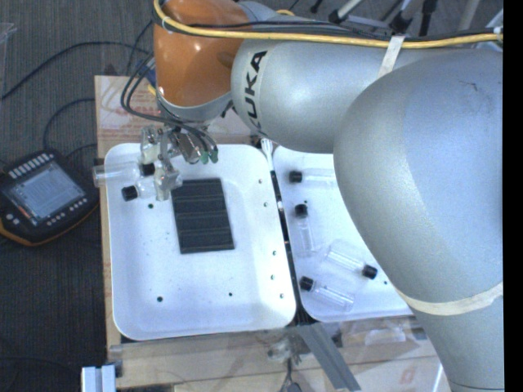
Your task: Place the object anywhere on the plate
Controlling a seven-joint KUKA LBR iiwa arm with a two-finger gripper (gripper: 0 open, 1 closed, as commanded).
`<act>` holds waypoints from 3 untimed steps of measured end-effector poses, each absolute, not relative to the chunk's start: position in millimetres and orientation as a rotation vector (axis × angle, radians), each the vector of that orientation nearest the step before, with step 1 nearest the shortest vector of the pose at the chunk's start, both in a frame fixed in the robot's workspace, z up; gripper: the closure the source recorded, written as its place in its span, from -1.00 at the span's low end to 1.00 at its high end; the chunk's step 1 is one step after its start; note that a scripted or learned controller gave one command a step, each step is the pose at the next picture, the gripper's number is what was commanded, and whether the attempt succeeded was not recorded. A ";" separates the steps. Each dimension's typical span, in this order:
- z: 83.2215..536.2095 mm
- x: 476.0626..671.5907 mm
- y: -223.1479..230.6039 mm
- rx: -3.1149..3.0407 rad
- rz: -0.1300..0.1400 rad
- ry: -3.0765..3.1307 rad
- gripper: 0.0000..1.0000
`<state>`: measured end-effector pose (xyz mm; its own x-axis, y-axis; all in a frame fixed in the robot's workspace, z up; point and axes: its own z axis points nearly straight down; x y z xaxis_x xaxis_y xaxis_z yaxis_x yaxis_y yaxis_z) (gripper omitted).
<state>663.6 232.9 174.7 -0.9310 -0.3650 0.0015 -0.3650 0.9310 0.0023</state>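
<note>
A dark ribbed rectangular plate (203, 215) lies flat in the left bin (204, 309), a little above its middle. My gripper (162, 172) hangs over the bin's far left corner, just left of the plate's top edge. A clear vial (117, 173) with a black cap (128, 193) lies at the bin's left rim, right beside the gripper. Whether the gripper touches it is unclear.
The right bin (359, 305) holds several clear vials with black caps (301, 211), (368, 272), (307, 284). The arm's grey body covers much of that bin. A teach pendant (45, 194) lies on the floor to the left.
</note>
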 end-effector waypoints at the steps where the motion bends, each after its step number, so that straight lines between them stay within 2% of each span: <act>1: 214.3 669.5 233.2 0.832 -0.004 -3.029 1.00; 2: 167.0 668.6 233.5 1.426 -0.008 -2.797 1.00; 3: 173.3 653.3 223.6 2.072 -0.011 -2.361 1.00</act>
<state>653.3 223.6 173.3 -0.1298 -0.9915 -0.0044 -0.9915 0.1298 0.0053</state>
